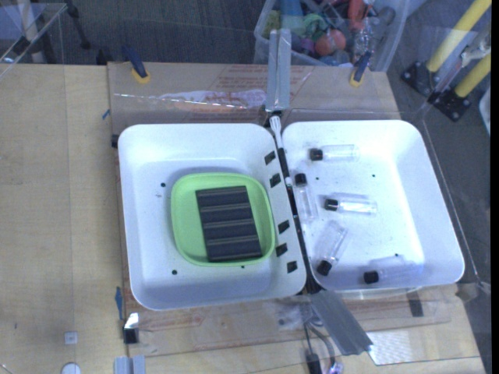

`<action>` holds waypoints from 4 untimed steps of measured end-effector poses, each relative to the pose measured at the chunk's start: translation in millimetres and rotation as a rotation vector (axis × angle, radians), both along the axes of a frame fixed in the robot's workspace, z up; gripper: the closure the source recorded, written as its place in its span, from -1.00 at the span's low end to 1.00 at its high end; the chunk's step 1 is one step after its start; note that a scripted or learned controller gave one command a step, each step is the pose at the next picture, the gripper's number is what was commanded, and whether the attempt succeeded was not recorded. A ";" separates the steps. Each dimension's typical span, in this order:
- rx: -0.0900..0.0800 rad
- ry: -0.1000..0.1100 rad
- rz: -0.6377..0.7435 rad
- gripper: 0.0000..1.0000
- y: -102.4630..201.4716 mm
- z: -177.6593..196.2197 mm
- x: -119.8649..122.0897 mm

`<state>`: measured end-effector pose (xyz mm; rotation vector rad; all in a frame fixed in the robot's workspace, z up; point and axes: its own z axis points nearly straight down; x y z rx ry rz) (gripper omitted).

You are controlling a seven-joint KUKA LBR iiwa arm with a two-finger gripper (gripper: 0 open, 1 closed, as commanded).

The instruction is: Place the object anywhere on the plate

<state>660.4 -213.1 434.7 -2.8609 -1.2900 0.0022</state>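
Faintly, clear vials (pixel 343 206) blur into the right bin (pixel 437 209).

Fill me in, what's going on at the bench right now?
Nothing is being handled at this moment. The left bin holds a green plate with a dark ribbed block already lying on it. The right bin holds five clear vials with black caps scattered about: one near the top, one by the divider, one mid-bin, one tilted lower down and one along the bottom wall. None of the vials is on the plate.
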 end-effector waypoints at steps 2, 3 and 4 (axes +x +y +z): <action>-0.003 -0.001 0.023 -1.00 0.5 0.3 1.6; -0.001 -0.002 0.012 -1.00 0.4 0.1 1.9; -0.002 -0.003 -0.096 -1.00 -2.9 0.4 0.6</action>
